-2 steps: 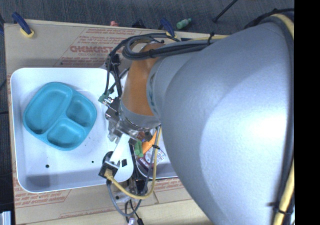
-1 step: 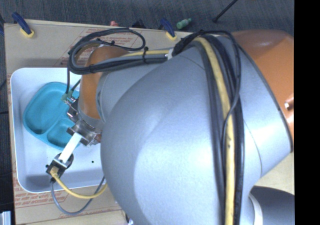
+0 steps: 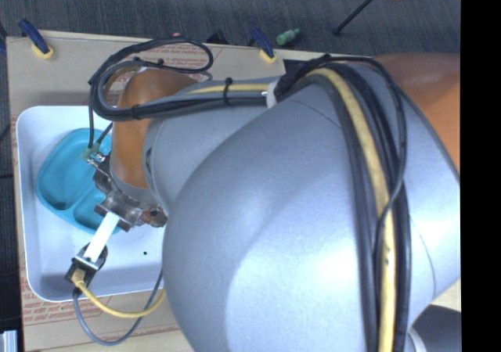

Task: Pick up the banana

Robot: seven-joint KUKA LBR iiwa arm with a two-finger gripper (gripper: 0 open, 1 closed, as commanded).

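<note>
A grey robot arm [image 3: 313, 217] is seen from above, so close to the camera that the right and middle of the scene are covered by it. Black and yellow cables [image 3: 376, 178] are strapped along its back. An orange band [image 3: 133, 127] is seen above the wrist, and the wrist [image 3: 125, 206] is lowered over the left white bin [image 3: 35, 264]. A white bracket [image 3: 99, 242] with a dark plug juts from the wrist toward the bin's near edge, trailing a yellow cable [image 3: 117, 311]. A blue dish-like object [image 3: 66, 174] lies in the bin, just left of the wrist. The brown counter [image 3: 78, 45] is clipped at its far edge with blue and yellow clamps [image 3: 35, 39]. Whether the end effector is open or closed, or has anything in it, cannot be told. The banana's place and look cannot be told either.
</note>
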